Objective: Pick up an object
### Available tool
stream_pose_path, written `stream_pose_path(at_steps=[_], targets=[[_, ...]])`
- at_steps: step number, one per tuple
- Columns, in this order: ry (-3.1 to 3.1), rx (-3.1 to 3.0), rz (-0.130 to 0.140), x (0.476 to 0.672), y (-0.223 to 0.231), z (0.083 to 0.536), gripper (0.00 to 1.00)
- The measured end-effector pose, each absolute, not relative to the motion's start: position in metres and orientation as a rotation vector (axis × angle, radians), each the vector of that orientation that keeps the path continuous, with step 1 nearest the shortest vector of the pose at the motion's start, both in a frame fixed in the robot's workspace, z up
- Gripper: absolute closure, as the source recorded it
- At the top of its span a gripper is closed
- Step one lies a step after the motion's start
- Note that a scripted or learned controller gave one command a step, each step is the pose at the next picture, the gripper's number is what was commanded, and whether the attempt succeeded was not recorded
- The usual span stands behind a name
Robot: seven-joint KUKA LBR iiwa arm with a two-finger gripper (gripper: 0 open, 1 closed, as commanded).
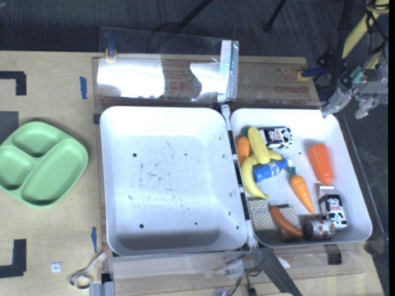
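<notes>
Mostly toys (290, 177) in rt bin (352, 165)

The left bin (166, 177) offers a bare floor across its whole width. The right bin (353, 165) is crowded along its 9 o'clock wall by a corn cob (258, 145), a banana (249, 176) and a blue object (270, 170), all touching. A cow-print box (277, 137) sits at 12 o'clock. Open floor is left between the small carrot (302, 192) and the large carrot (320, 162), and along the 3 o'clock wall. The 6 o'clock edge is blocked by a sausage (286, 220), a can (320, 228) and a second cow-print box (333, 208)
</notes>
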State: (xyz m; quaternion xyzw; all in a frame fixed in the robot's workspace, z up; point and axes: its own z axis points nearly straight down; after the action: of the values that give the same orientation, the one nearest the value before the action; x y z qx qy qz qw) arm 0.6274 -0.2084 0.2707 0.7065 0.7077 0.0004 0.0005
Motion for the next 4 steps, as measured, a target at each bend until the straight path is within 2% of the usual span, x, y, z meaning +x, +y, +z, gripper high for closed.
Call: stream_pose_path(at_steps=[1,2,3,4], targets=[[2.335,2.101,0.001,0.565,-0.223,0.178,0.0],[2.486,1.914,0.003,0.559,-0.199,0.221,0.0],[2.711,1.588,0.002,0.526,-0.151,0.154,0.0],[2.795,1.421,0.005,0.53,-0.161,0.087,0.0]])
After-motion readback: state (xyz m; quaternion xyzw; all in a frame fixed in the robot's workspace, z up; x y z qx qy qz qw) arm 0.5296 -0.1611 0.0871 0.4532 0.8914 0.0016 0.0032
